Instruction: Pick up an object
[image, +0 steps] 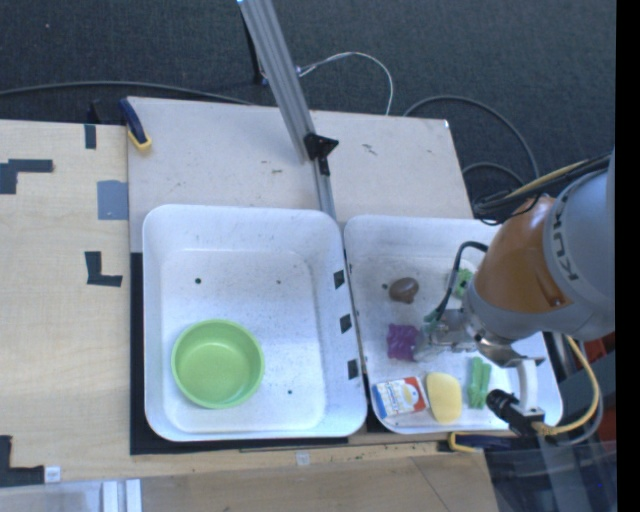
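Note:
The right bin (400, 228) holds several small objects: a brown lump (404, 290), a purple block (402, 342), a yellow piece (444, 396), a green stick (479, 382) and a red-and-white packet (400, 397). My gripper (440, 332) is low in this bin, just right of the purple block and above the yellow piece. The grey arm with its orange band (515, 270) covers the bin's right side. A bit of green (461, 284) peeks out beside the wrist.
The left bin (240, 218) has a green bowl (217, 363) in its near-left corner. A grey metal pole (290, 85) slants down to the ridge between the bins. Cables run behind the right bin.

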